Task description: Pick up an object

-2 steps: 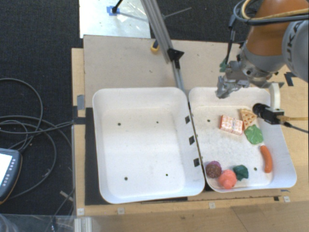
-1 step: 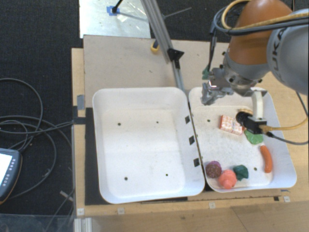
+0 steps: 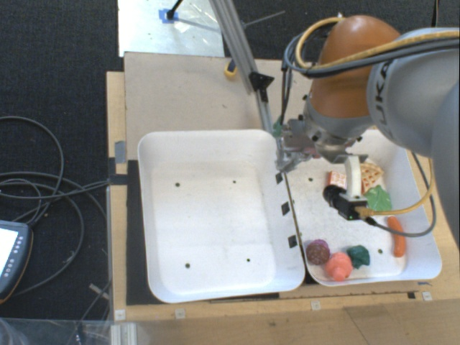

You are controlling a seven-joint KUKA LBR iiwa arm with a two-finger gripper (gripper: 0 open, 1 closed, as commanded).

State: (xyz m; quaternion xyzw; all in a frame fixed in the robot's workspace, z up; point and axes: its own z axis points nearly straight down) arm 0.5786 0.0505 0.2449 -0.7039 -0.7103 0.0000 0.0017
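The right bin (image 3: pixel 430 259) holds several small toys. A purple ball (image 3: pixel 318 251), a pink lump (image 3: pixel 339 266) and a teal piece (image 3: pixel 359 255) lie along its near edge. An orange carrot (image 3: pixel 397 238) lies at the right side, with a green leafy piece (image 3: pixel 378 199) and a pizza slice (image 3: pixel 370 174) above it. My gripper (image 3: pixel 286 158) hangs low over the right bin's far left corner, next to the wall between the bins and away from every toy. I see nothing in it.
The left bin (image 3: pixel 208 136) sits beside the right one; black tabs mark their shared wall (image 3: pixel 285 208). A grey pole (image 3: pixel 237 34) slants down to the gripper area. A yellow cable (image 3: pixel 402 208) loops off the wrist over the toys. Cables lie on the floor at left.
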